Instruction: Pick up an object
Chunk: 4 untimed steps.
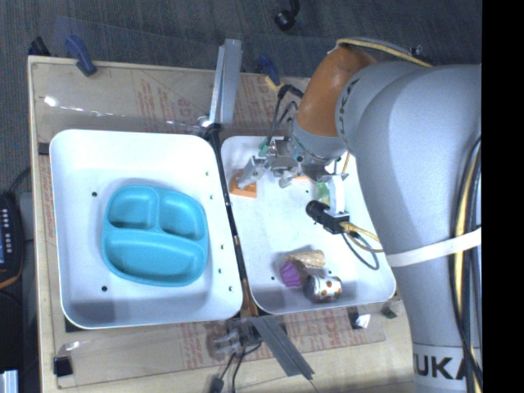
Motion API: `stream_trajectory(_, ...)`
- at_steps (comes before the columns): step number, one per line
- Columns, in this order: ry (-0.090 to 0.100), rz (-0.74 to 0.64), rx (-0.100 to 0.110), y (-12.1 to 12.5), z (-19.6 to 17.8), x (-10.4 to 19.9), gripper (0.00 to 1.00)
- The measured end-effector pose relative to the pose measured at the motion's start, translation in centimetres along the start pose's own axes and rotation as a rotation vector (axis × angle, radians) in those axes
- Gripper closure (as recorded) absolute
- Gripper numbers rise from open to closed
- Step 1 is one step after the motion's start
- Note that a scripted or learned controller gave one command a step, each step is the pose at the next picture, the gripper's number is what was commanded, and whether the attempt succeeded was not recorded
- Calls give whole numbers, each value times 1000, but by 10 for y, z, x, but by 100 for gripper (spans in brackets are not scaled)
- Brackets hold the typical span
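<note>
The left bin (pixel 65 219) holds a blue divided tray (pixel 154 234) lying flat near its middle. The right bin (pixel 270 244) holds an orange piece (pixel 243 190) at its upper left, and a tan lump (pixel 306 259), a purple item (pixel 291 273) and a small metallic object (pixel 323 287) clustered near its lower edge. The gripper (pixel 274 166) hangs just beside the orange piece; how far it is open I cannot tell.

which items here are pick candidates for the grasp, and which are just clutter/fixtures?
Pick candidates, all in the right bin:
orange piece by the gripper
purple object
tan object
brown-and-silver object
green item

Not in play:
blue divided tray in the left bin
blue clamps
</note>
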<state>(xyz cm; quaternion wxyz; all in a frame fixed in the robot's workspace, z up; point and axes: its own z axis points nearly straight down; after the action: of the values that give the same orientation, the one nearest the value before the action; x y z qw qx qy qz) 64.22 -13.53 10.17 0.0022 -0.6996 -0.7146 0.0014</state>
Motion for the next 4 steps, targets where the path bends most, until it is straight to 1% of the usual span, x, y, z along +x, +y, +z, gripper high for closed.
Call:
stream_trajectory(1,-1,-7,0,1,-10,1,100)
stream_trajectory(2,-1,-14,1,1,-20,2,100)
stream_trajectory(3,-1,-15,1,1,-20,3,0)
stream_trajectory(4,0,14,0,-90,12,12,0)
